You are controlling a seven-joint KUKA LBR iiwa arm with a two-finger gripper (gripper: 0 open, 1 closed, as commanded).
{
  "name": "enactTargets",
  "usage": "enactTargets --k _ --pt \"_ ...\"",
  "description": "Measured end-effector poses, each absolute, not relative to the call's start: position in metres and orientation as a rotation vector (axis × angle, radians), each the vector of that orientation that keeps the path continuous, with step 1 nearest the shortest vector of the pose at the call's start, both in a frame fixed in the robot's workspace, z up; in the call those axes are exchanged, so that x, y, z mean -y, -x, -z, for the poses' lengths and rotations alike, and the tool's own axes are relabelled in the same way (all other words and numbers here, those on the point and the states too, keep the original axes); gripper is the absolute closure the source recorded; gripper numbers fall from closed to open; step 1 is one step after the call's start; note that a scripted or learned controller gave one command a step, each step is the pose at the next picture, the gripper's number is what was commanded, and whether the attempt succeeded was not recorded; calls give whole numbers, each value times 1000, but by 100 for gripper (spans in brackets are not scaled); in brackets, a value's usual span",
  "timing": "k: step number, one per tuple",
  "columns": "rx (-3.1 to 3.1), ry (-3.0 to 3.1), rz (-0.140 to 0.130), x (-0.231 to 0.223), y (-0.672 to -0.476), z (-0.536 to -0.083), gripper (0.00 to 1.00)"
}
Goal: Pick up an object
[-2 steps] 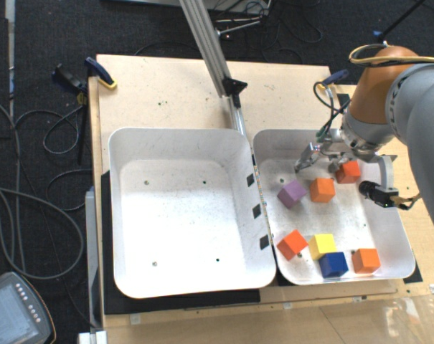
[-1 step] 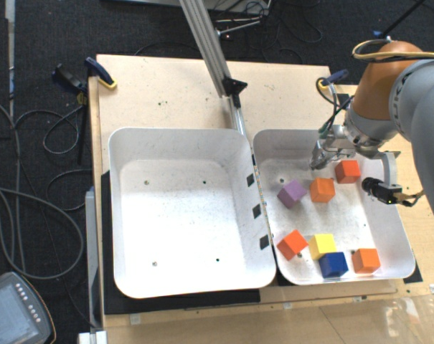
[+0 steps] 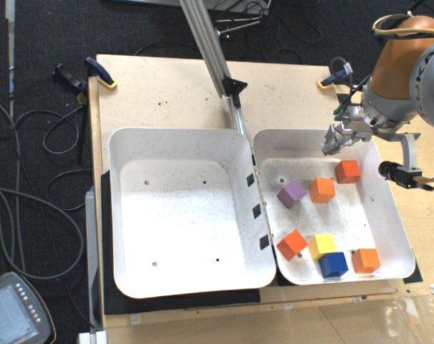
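Observation:
The right bin (image 3: pixel 389 213) holds several small blocks. A purple block (image 3: pixel 292 193) and an orange block (image 3: pixel 322 189) sit near its middle, with an orange-red block (image 3: pixel 348 170) further back right. Along the front lie an orange-red block (image 3: pixel 293 244), a yellow block (image 3: pixel 321 246), a blue block (image 3: pixel 333 264) and an orange block (image 3: pixel 366 260). My gripper (image 3: pixel 333 143) hangs over the bin's back edge, left of and behind the orange-red block at the back. Nothing shows between its fingers.
The left bin (image 3: pixel 130 192) stands beside the right one on the tan bench. A slanted metal bar (image 3: pixel 209 49) runs down to the gap between the bins. Clamps (image 3: pixel 98 74) sit at the bench's back corners, cables lie on the dark floor at left.

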State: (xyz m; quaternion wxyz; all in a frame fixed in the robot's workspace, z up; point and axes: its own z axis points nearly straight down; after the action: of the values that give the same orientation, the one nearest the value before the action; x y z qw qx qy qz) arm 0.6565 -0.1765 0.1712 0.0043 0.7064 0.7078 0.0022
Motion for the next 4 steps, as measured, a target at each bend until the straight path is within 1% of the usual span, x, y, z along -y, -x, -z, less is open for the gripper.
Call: enactTargets --k 1,2,4 --pt "-2220 -2212 -7 167 -662 -222 100" --pt "-2222 -2215 -3 167 -663 -237 100" --pt "-2230 -2217 2 85 -613 -227 100"
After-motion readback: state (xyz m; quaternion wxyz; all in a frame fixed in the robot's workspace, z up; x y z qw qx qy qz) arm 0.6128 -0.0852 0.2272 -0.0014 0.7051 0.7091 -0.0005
